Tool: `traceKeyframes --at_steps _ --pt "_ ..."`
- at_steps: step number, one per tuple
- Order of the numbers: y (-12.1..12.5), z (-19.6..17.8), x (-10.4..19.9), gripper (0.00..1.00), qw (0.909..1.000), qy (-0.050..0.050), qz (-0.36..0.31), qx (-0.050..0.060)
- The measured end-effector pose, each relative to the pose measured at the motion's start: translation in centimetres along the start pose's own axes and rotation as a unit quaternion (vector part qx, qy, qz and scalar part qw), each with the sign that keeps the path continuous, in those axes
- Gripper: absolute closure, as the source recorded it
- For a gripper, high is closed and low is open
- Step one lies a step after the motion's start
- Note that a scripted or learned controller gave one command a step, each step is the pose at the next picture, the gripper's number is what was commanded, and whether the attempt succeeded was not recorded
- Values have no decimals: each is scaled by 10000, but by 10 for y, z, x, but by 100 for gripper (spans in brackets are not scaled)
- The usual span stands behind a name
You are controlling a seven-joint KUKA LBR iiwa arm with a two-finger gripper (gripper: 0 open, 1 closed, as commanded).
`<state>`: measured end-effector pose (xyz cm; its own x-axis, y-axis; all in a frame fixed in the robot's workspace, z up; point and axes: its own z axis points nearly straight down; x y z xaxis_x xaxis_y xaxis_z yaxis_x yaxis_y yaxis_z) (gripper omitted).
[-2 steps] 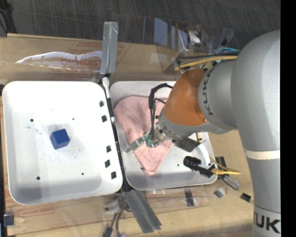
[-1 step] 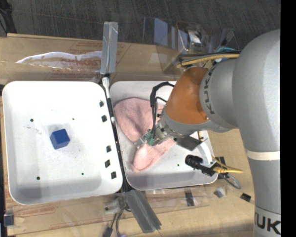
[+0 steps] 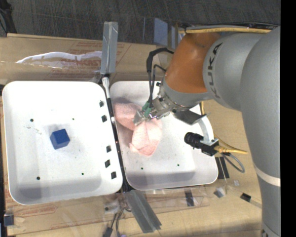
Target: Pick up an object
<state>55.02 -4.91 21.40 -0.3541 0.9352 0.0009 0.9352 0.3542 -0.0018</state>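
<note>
A pink cloth (image 3: 140, 130) lies crumpled in the right bin (image 3: 187, 169), spread from the bin's left wall toward its middle. My gripper (image 3: 147, 115) is low over the cloth's upper middle, with the orange-banded wrist above it. The arm's body hides the fingertips where they meet the cloth. A small blue cube (image 3: 60, 138) sits in the left bin (image 3: 19, 102), left of its centre, well away from the gripper.
A black cylindrical fitting with a yellow cable (image 3: 202, 143) juts over the right bin's right side. A grey metal divider bar (image 3: 108, 48) runs between the bins at the back. Cardboard (image 3: 54, 53) lies behind the bins.
</note>
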Motion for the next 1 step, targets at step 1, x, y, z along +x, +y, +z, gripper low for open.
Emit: traceKeyframes --at_steps 1 --pt "1 -8 0 100 10000 5 -38 20"
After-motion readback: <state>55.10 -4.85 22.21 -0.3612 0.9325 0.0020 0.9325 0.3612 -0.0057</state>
